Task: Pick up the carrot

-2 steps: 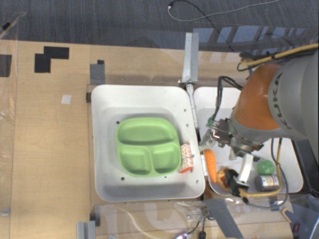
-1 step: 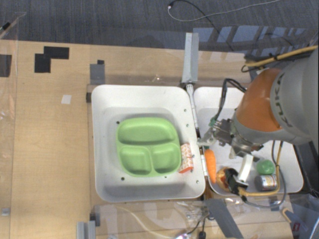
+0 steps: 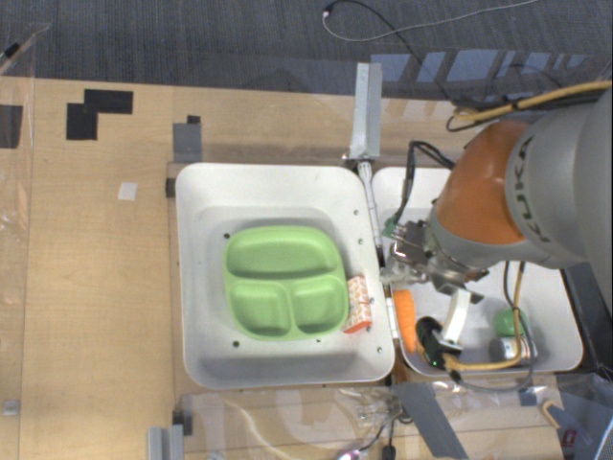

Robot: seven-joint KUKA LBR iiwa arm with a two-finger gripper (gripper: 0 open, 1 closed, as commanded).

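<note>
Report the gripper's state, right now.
Gripper: cannot be told whether open or closed; it hovers close to the carrot, which lies along the left wall of the right bin.

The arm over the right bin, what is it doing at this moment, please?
The grey arm reaches in from the right and hangs low over the right bin. Its gripper is just above the carrot, which lies along that bin's left wall; the view does not show the carrot as held. A small green thing lies further right. The left bin holds a green divided plate with an orange-and-white packet beside it.
</note>
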